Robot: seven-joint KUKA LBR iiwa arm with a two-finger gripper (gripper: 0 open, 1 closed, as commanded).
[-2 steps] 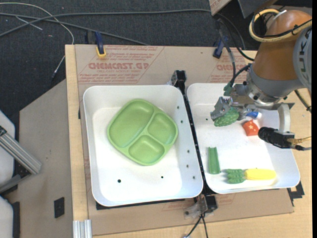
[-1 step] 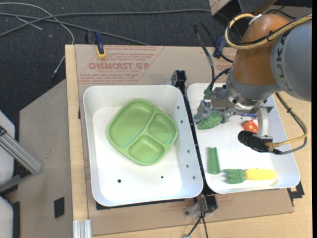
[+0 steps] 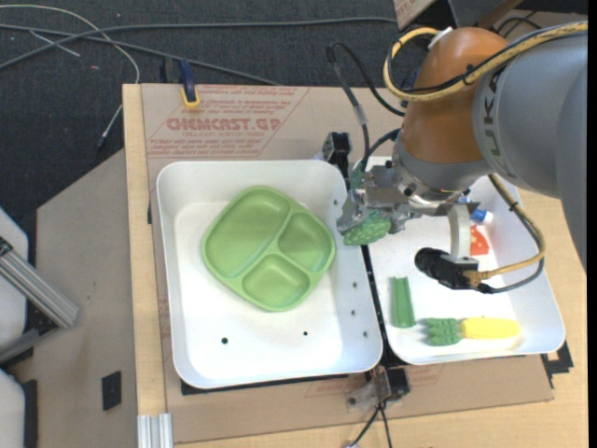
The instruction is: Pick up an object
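Observation:
My gripper (image 3: 366, 220) hangs over the ridge between the two bins, shut on a bumpy dark green toy (image 3: 367, 230) that shows between its fingers, lifted off the floor. A light green divided plate (image 3: 269, 247) lies in the left bin (image 3: 187, 334). In the right bin (image 3: 536, 334) lie a green stick (image 3: 401, 301), a yellow corn cob with green husk (image 3: 469, 329), and a red and blue item (image 3: 478, 236) partly hidden behind the arm.
Both bins rest on a cardboard sheet (image 3: 224, 119). A blue clip (image 3: 189, 87) sits at its far edge. The grey and orange arm (image 3: 485, 101) covers the back of the right bin. Cables run across the dark floor at the back.

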